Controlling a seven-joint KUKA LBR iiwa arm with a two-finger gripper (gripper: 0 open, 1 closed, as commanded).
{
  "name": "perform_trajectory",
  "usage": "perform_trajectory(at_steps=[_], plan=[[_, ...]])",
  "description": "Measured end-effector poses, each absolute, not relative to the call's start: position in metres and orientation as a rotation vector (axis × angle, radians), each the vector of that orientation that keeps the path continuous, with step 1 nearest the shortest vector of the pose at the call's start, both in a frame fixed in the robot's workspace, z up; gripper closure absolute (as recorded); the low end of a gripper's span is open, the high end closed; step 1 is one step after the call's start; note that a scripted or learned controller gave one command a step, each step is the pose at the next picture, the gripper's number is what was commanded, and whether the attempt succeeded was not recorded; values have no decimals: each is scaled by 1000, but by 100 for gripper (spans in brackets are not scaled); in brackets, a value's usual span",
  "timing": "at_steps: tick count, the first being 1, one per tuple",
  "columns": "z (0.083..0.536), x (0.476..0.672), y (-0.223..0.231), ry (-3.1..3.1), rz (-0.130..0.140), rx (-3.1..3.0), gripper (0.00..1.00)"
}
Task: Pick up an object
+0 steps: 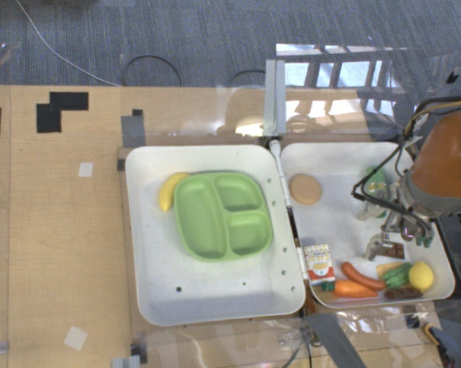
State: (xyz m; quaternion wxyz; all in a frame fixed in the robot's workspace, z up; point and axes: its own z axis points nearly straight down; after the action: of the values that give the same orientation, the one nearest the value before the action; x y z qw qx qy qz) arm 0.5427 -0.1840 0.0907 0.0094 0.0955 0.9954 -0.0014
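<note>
While the metal two-finger gripper (382, 247) hangs low in the right white bin (328, 158), whether anything is held cannot be told. Nearest item: red sausage (362, 276), just near-left, long axis left-far to right-near. Adjacent: orange carrot (354, 290), yellow lemon (421, 275).

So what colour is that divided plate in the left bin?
Light green; the plate shows clearly in the camera view.

A light green divided plate (222, 216) and a yellow banana (168, 190) lie in one white bin (155, 297). The other white bin (336, 167) shows a tan disc (305, 189), an orange carrot (352, 289), a red sausage (362, 276), a yellow lemon (421, 275) and a red-and-white carton (318, 262). The tabletop (49, 225) is pale wood with black patches (59, 109).
</note>
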Motion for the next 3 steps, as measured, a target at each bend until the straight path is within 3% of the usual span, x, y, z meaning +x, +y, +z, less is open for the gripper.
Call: perform_trajectory(at_steps=[1, 2, 3], plan=[[89, 660, -189, 3129, -2, -8, 0], [104, 664, -188, 3115, -4, -9, 100], [183, 627, -176, 3120, -4, 137, 100]])
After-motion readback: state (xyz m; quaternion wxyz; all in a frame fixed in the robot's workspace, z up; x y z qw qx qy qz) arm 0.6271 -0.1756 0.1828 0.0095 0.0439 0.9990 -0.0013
